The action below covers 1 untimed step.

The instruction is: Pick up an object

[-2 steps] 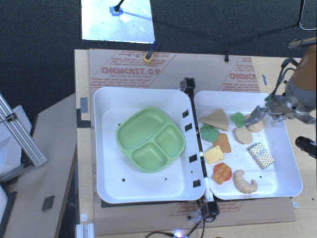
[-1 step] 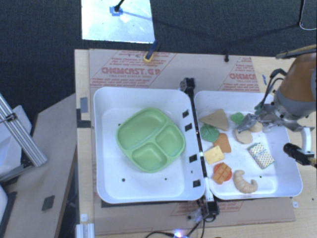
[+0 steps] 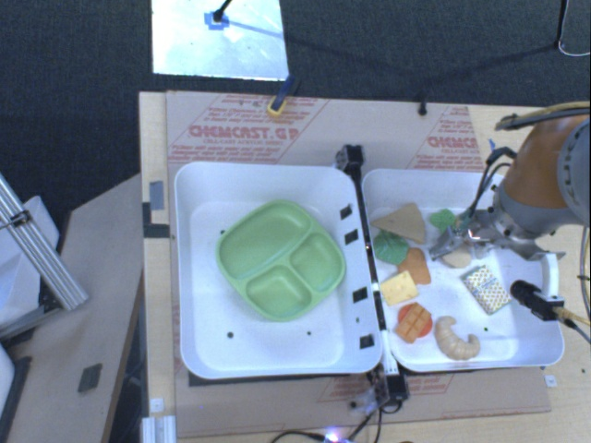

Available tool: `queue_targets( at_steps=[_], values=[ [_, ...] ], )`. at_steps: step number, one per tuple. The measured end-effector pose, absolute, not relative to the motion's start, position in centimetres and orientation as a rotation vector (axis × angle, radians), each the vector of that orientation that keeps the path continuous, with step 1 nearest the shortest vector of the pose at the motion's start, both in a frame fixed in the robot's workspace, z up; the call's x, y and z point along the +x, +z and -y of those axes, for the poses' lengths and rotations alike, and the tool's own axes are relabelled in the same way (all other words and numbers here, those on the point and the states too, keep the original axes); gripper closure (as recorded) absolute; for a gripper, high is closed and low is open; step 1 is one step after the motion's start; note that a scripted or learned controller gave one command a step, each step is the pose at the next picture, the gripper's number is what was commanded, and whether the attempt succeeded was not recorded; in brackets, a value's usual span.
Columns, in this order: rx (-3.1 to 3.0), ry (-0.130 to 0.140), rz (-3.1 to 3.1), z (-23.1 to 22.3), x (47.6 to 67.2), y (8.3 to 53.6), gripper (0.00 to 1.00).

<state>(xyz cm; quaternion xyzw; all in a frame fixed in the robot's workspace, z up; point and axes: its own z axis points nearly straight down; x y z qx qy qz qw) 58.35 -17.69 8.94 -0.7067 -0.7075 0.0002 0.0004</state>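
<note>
Operator: Plastic toy food fills the right bin (image 3: 545, 344). Starting at the near edge, which items sit closest?

Technician: A tan shrimp-shaped piece (image 3: 457, 338) lies nearest the front wall, with an orange cube-cut piece (image 3: 414, 321) just beside it on the left. Behind those lie a yellow block (image 3: 399, 287), an orange slice (image 3: 417, 266) and a patterned silver-white block (image 3: 486, 289).

Operator: Where does the gripper (image 3: 454, 244) stand?

Technician: It hangs low over the middle of the right bin, just beside a pale rounded piece (image 3: 456, 259) and near a small green piece (image 3: 443, 219). Jaw state cannot be told; nothing is visibly held.

Operator: Which object suits the pick, and how will it handle?

Technician: The pale rounded piece is the likely target, being closest to the tool. It appears light, stiff and smooth, so it may slip; a grip across its narrow width is advisable.

Operator: And farther back?

Technician: A tan wedge (image 3: 401, 220) and a dark green leafy piece (image 3: 390, 246) lie toward the divider. The left bin (image 3: 199, 340) carries a green compartment tray (image 3: 280, 258).
</note>
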Motion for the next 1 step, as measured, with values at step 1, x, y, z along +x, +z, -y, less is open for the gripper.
queue_targets(
  at_steps=[1],
  values=[
    [-2.225,-0.009,2.227,17.78,58.63,10.55,1.0]
  ],
)
